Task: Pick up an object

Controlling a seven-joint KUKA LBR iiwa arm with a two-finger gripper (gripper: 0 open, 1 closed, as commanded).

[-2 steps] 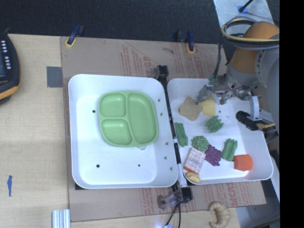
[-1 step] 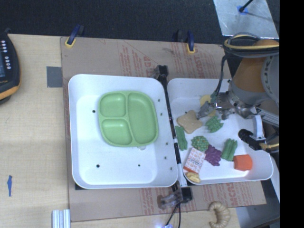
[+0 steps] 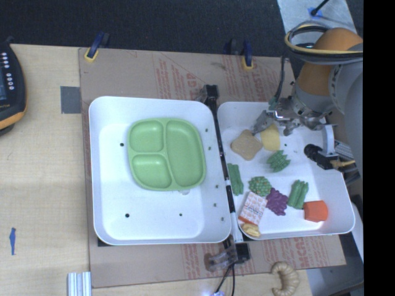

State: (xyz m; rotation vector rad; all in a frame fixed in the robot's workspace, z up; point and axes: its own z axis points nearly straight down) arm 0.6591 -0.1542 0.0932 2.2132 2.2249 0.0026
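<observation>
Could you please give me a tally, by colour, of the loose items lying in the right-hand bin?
Right bin, by colour:
Green: 4 (long strip, leafy piece, round bunch, stalk bundle)
Tan or yellow: 3 (bread slice, pale yellow piece, small piece under the packet)
Purple: 1 (grapes)
Orange-red: 1 (block)
Orange and white: 1 (packet)
Total: 10
</observation>
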